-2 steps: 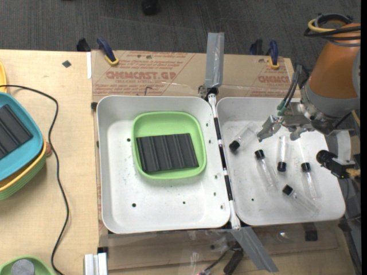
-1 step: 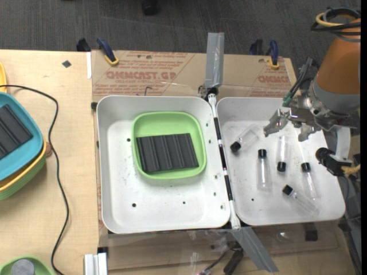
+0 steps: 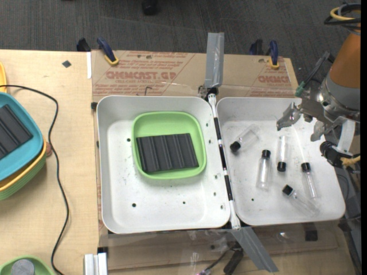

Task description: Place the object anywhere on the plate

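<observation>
Gripper (image 3: 303, 119) above vials (image 3: 281, 152), green plate (image 3: 168, 125) left

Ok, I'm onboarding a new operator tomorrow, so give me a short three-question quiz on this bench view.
1. True or false: the green plate sits in the left bin.
2. Multiple choice: what lies in the right bin? A) spoons B) clear vials with black caps C) batteries
3. Fill in: the claw is above the ____ bin's far right corner.

Key: 1 true; 2 B; 3 right. Note that the plate carries a dark ribbed insert, and nothing is seen between the claw's fingers.
</observation>
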